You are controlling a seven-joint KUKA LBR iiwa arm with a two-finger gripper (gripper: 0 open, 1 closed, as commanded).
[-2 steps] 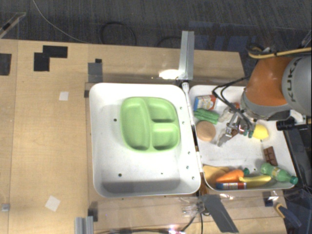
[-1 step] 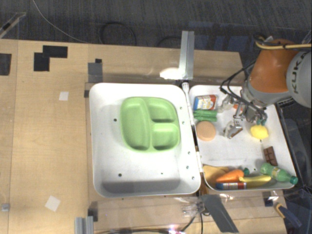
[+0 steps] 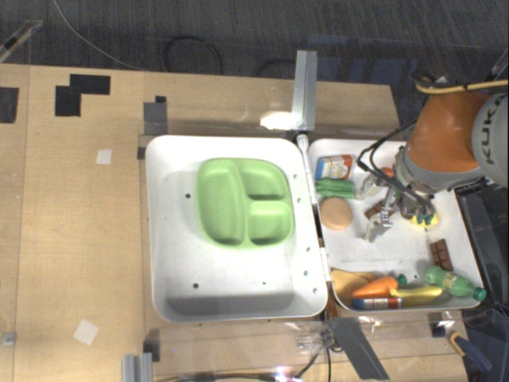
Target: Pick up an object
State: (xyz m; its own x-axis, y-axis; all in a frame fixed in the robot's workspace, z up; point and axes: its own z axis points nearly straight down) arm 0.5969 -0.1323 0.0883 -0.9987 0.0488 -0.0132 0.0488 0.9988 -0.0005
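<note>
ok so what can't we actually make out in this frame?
- Gripper, camera view: too small and cluttered with cables to tell its state or whether it holds anything.
- Small can, camera view: label too small to read.
- Items at the right bin's near edge, around the green bottle and carrot: piled together, outlines overlap.
- Yellow object: partly hidden by the wrist.

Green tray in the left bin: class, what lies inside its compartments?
The green tray shows bare compartments with nothing in them. What lies beneath it in the left bin is covered.

A robotics lab: wooden bench (image 3: 71, 237) bearing twin white bins (image 3: 171, 213); KUKA arm (image 3: 453, 134); trailing cables (image 3: 191, 50).
</note>
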